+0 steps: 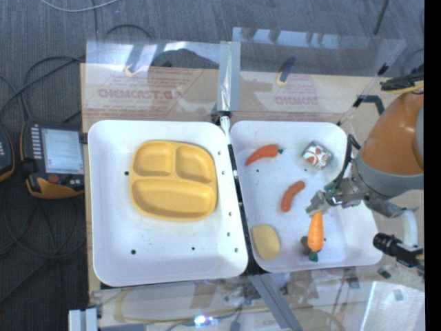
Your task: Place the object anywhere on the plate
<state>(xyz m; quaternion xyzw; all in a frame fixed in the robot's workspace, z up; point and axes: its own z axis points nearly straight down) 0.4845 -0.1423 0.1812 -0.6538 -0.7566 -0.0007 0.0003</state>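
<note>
The yellow plate (172, 179) with three compartments lies in the left white bin (110, 254) and carries nothing. The right bin (351, 250) holds an orange pepper (263, 153), a red-and-white crumpled wrapper (317, 156), a reddish sausage (292, 195), a pale potato (265, 241) and an orange carrot (315, 233). My gripper (325, 201) hangs low over the right side of the right bin. It is just above the carrot's upper end and to the right of the sausage. I see nothing clearly held in it.
The raised rims where the two bins meet (236, 185) run between the objects and the plate. A handheld pendant (55, 158) and cables lie left of the bench. The arm's orange band (393, 140) rises at the right.
</note>
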